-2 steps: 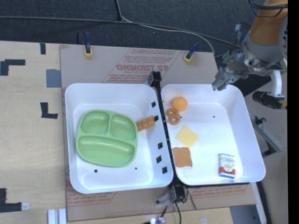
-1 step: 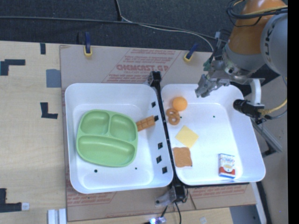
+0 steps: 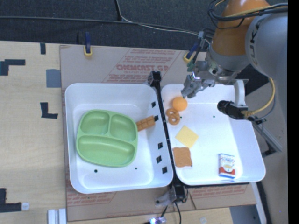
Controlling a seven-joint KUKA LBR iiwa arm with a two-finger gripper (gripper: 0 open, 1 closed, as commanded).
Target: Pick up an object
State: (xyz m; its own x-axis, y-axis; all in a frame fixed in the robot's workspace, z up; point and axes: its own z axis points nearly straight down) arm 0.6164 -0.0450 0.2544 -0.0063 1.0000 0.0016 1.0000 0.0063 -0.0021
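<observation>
Wooden counter [image 3: 28, 125] with cardboard sheet [image 3: 135, 66], two white bins, green tray [image 3: 106, 138] in left bin [image 3: 74, 94], claw [image 3: 190, 90] slightly open and empty above right bin [image 3: 247, 143], just beside orange ball [image 3: 179, 103]

Grey arm [image 3: 261, 27] from the right, wrist angled down-left, gripper [image 3: 190, 90] low, nothing visibly between fingers.

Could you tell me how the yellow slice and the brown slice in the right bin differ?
The yellow slice is pale yellow and smooth, the brown slice orange-brown. The yellow slice lies turned like a diamond; the brown slice sits nearly square to the bin's edge. The yellow slice is nearer the orange ball. Both lie flat in the right bin, close but apart.
</observation>
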